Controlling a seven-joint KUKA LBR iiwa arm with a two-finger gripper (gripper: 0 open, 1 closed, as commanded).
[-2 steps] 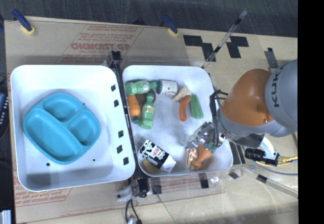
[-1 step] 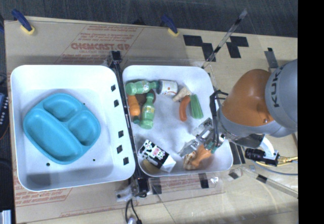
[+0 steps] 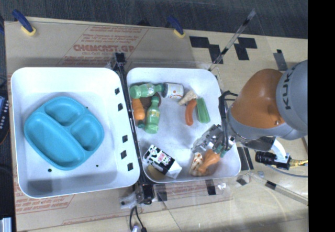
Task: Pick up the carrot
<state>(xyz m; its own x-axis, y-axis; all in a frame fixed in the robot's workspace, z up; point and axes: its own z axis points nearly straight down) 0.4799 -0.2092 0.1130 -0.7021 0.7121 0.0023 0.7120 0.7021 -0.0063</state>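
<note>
The carrot [image 3: 211, 159], probably a light, stiff, smooth plastic toy best pinched across its thick middle, lies in the right bin's [image 3: 172, 75] near right corner, directly under the gripper [image 3: 213, 144], whose jaws' state I cannot tell.

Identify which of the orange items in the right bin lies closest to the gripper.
The orange piece at the bin's near right corner, directly beneath the gripper. The orange one by the green bottles and the one beside the green vegetable lie farther back.
</note>
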